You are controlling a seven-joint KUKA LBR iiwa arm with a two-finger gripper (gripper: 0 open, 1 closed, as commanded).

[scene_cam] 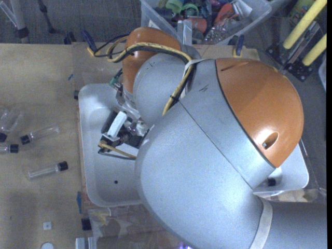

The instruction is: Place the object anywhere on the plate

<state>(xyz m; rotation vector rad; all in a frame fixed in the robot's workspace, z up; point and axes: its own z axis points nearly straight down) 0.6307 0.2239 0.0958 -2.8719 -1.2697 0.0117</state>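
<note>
Object and jaws: how the one lies to the other I cannot tell from here, since the arm (207, 175) leans in from the right and its grey bulk stands in front of most of both bins. Whether the jaws are open or shut, or have hold of anything, I cannot tell either. The wrist end (127, 131) is a cluster of pale and dark parts hanging low over the left bin (93, 188), toward that bin's far half. A broad orange cap (259, 102) sits on the nearer joint, and the orange band (148, 38) shows farther along, above the wrist.

What can be seen of the left bin is its left wall, its near corner and a stretch of white floor, with one small dark speck (115, 181) on that floor. A corner of the right bin (293, 178) peeks out under the arm.

On the pale wooden worktop (36, 77), left of the left bin, lie clear vials with black caps: one (47, 169) near the bin's wall, another (40, 134) farther back, a third (8, 149) at the left edge. Behind the bins stands a clear plastic tub (207, 9) heaped with coloured odds and ends, and yellow foam tubes (313, 14) lean at the far right
</note>
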